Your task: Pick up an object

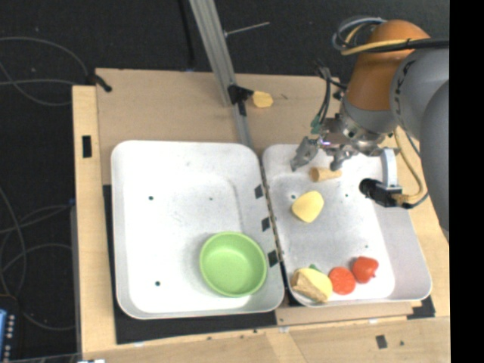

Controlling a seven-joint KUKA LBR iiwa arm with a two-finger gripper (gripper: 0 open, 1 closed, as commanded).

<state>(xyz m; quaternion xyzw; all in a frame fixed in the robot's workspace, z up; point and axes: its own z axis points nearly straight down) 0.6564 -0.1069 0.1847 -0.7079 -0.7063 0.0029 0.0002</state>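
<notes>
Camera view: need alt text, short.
A grey-and-orange robot arm's claw hangs over the right bin's far edge, above a small tan piece; a yellow lump lies nearby. The left bin holds a green bowl.
</notes>
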